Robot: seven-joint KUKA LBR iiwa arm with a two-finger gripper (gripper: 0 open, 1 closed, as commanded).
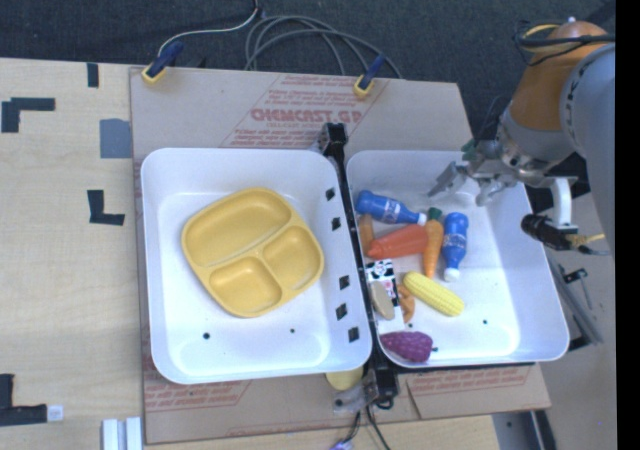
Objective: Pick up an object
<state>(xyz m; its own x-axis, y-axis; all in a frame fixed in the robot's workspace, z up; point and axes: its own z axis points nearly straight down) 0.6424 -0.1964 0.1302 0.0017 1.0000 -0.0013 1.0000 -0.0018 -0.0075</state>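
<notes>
The right bin holds a pile of toy food. A blue bottle lies at its far left, a second blue bottle stands to the right of it, and an orange carrot lies between them. My gripper hangs over the bin's far side, just above and right of the first blue bottle. It is open, its fingers spread with nothing between them.
A thin carrot, a corn cob, a black-and-white piece and a purple piece also lie in the right bin. A yellow divided plate sits in the left bin. Cables and clamps run along the bench's far edge.
</notes>
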